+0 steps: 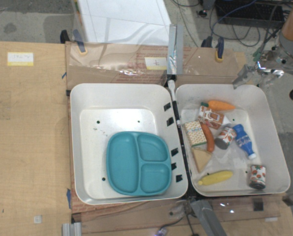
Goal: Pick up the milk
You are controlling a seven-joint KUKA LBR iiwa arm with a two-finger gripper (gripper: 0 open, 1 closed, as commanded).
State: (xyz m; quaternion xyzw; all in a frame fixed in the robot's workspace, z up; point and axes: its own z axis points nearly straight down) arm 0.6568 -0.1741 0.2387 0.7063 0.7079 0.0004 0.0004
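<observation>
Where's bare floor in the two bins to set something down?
Left bin: bare along the top and left of the teal tray. Right bin: bare floor between the blue bottle, the banana and the small can. Crowded around the milk carton and the carrot.

The light is bright and even. The white bins (pixel 82 132) shine a little. Shadows are soft. Small things look slightly fuzzy.

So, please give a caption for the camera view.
End effector above right bin, milk carton among toy food; teal tray in left bin.
</observation>
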